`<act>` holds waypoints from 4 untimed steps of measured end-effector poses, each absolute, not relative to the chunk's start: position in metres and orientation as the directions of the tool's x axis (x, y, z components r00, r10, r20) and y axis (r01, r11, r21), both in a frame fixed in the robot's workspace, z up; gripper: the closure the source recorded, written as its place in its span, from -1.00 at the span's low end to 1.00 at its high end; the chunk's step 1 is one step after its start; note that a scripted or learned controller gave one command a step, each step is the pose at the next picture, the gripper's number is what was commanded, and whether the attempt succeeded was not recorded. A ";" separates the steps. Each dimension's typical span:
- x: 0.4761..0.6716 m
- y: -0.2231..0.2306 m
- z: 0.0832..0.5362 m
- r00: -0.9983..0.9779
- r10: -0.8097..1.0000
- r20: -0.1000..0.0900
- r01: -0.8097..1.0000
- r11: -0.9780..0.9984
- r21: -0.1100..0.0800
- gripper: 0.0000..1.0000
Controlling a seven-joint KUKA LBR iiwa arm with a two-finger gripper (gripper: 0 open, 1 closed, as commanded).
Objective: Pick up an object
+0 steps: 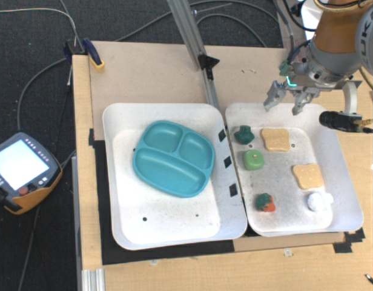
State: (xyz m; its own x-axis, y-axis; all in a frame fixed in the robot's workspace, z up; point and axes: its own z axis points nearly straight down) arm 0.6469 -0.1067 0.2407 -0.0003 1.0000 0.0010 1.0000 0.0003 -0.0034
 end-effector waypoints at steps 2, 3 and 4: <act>0.645 -0.103 0.179 0.000 1.000 0.001 1.000 0.000 -0.007 -1.00; 0.645 -0.099 0.119 0.000 1.000 0.003 1.000 0.000 -0.003 -1.00; 0.649 -0.099 0.090 -0.002 1.000 -0.002 1.000 0.002 0.010 -1.00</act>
